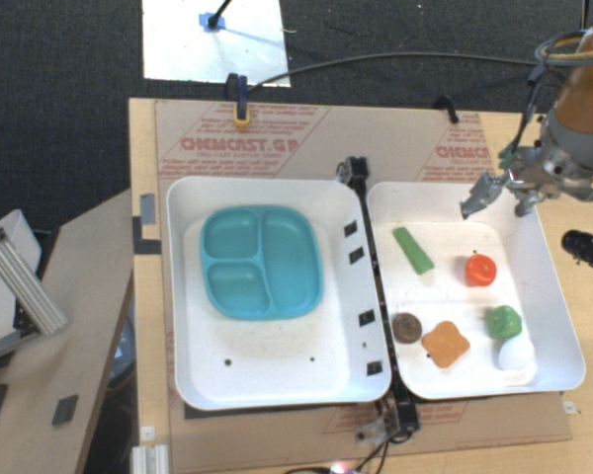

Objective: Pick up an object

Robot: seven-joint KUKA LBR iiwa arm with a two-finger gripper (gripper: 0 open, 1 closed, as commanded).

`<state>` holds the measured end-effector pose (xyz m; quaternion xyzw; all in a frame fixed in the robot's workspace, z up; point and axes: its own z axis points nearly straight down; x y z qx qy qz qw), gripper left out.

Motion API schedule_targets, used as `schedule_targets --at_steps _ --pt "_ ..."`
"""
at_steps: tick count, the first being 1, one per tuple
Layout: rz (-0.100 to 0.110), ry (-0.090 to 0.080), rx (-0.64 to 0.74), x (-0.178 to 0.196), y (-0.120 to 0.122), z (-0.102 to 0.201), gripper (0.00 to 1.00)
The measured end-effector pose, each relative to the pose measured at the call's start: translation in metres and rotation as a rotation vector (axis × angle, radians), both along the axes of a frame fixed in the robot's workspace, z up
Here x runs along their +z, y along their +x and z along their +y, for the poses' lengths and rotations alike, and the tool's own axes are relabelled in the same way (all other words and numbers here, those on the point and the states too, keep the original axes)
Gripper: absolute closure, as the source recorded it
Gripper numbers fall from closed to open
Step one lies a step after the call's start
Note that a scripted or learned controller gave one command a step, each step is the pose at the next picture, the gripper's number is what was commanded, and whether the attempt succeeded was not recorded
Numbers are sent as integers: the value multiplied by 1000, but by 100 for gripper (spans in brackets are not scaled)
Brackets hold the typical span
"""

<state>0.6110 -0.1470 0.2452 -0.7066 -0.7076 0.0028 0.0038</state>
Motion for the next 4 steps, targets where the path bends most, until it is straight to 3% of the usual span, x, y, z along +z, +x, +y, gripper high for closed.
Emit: schedule_targets --at_steps 1,3,4 --pt "-11 -2 2 7 2 0 0" --pt "-7 -1 -1 -115 -1 -5 0" --pt "-15 -3 -1 -160 1 -5 0"
